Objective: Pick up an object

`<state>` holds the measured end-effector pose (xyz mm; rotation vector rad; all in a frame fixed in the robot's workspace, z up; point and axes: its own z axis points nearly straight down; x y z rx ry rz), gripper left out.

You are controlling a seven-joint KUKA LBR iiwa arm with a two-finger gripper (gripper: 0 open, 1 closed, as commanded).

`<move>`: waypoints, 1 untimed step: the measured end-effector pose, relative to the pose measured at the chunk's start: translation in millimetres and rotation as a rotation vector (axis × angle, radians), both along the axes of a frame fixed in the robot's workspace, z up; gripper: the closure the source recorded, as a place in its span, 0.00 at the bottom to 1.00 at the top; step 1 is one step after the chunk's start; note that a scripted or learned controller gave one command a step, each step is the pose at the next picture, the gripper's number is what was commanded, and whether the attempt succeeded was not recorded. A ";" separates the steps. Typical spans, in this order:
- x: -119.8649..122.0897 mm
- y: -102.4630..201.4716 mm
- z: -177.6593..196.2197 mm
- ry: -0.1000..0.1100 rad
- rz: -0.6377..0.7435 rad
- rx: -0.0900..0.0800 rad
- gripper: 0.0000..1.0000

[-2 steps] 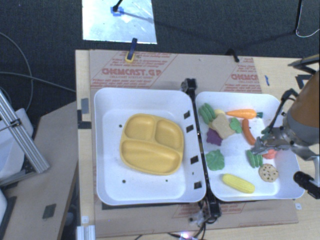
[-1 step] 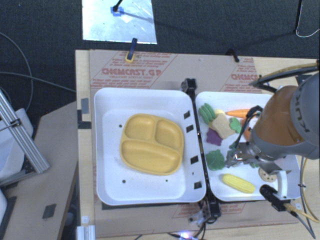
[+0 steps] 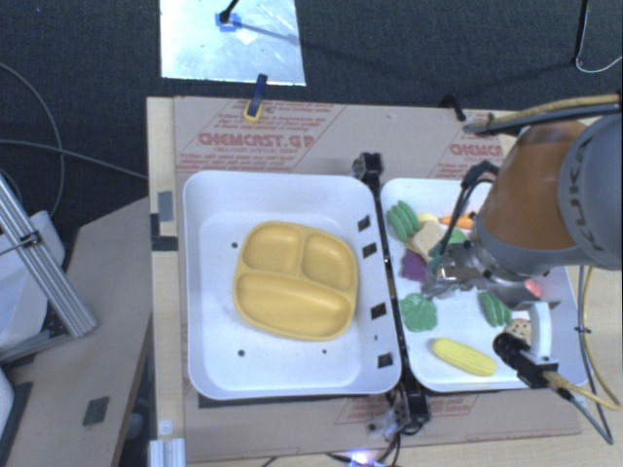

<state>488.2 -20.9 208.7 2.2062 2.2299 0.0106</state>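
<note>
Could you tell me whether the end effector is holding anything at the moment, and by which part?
It cannot be told: the end effector sits low among the toys in the right bin.

A yellow three-compartment plastic tray (image 3: 295, 280) lies in the left shallow white bin (image 3: 209, 358). In the right white bin (image 3: 458, 376), the grey arm's gripper (image 3: 440, 278) sits low among toy foods: a purple piece (image 3: 414, 266), a green leafy piece (image 3: 419, 311), a yellow corn cob (image 3: 463, 356), and another green piece (image 3: 402, 220) near the top.
</note>
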 end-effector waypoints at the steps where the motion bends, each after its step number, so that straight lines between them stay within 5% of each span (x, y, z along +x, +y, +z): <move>1: -1.0 -3.7 -4.2 0.006 -0.007 -0.001 0.00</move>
